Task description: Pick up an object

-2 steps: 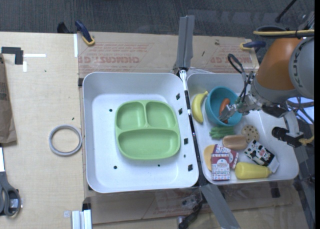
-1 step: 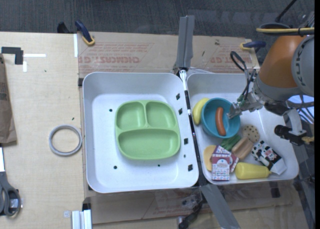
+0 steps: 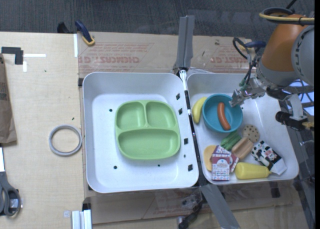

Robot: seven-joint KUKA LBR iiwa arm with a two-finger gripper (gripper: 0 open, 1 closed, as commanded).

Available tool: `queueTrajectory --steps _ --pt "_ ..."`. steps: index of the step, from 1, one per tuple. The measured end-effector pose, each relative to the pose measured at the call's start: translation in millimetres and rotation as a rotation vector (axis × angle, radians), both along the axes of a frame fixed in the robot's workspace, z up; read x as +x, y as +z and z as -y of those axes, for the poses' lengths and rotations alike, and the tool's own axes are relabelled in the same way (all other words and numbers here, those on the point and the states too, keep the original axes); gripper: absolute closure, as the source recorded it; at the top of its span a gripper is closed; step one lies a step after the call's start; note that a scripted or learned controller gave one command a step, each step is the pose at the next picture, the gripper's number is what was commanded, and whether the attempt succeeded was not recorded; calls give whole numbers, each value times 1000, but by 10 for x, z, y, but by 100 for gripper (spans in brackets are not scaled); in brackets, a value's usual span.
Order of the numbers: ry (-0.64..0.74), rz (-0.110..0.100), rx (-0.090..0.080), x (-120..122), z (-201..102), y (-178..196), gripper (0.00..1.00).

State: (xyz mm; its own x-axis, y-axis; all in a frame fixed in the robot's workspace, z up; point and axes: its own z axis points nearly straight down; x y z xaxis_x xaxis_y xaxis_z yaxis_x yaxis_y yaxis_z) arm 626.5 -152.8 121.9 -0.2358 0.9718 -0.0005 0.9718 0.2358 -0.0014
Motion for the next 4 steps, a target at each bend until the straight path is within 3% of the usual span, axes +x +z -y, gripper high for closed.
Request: queueTrajectory --steps 1,2,3,4 --pt "0 0 0 1 -1 0 0" --pt "143 1 -1 19 318 141 0" --pt "197 0 1 -64 -355 -195 0" --pt "194 1 -1 -57 -342 -107 100"
